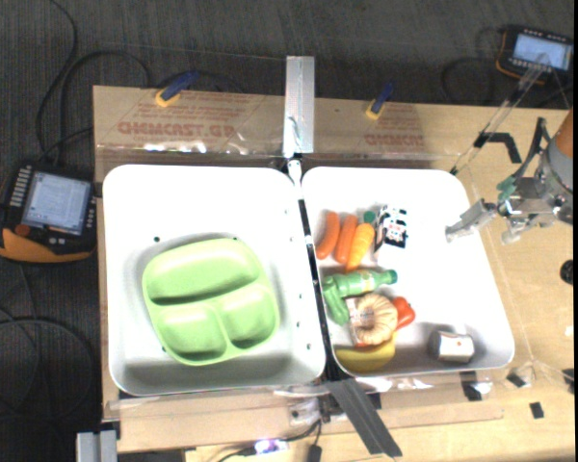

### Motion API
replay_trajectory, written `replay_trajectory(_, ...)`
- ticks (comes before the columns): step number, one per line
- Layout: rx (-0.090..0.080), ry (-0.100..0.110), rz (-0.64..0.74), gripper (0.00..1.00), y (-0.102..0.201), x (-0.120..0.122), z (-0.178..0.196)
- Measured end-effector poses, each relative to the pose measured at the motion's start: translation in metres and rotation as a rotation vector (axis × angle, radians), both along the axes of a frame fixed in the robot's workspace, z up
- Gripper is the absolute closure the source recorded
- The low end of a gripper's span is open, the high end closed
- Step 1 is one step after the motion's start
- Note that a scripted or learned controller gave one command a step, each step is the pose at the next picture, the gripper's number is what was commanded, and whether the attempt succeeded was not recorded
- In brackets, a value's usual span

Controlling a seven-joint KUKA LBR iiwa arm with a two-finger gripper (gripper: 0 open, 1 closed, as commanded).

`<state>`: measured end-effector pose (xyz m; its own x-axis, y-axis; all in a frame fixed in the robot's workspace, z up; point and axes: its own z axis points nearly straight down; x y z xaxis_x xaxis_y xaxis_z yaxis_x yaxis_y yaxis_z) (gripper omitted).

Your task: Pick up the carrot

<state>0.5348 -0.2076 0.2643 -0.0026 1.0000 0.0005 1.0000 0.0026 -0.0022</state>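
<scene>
The gripper (462, 225) hangs over the right rim of the right bin (433, 186), and whether it is spread or pressed together cannot be told from above. It carries nothing. The carrot (357, 243) lies well to its left, near the bin's left wall, its long axis running far to near, flanked by a second orange piece (328, 235) and just far of a green bottle (358, 282). Reaching it means travelling left across the bin.

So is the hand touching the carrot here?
Apart. The camera view shows the hand over the right bin's edge, with bare white bin floor between it and the carrot.
</scene>
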Motion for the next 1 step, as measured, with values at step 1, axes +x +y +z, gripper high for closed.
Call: replay_trajectory(1, 0.000, 0.001, 0.122, 0.00, 0.0870, 0.0165, -0.0397)
